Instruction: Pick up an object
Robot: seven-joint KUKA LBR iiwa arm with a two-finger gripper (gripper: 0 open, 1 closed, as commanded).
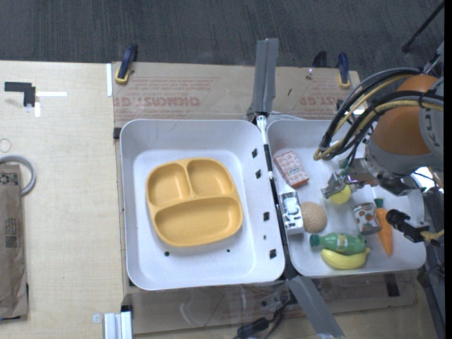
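My gripper (335,188) hangs low over the middle of the right bin (304,140), under the grey arm with its orange band (402,129). A small yellow fruit (342,195) lies right at its tip, touching or nearly so; I cannot make out whether it is held. Around it lie a pink packet (291,168), a white box (291,214), a tan round object (315,217), a green bottle (341,242), a banana (345,259), a small can (365,217) and a carrot (385,235).
The left bin (134,189) holds a yellow divided plate (194,201). A grey divider bar (265,76) runs between the bins at the back. Black cables (353,119) loop off the arm above the right bin. Clamps sit on the cardboard behind.
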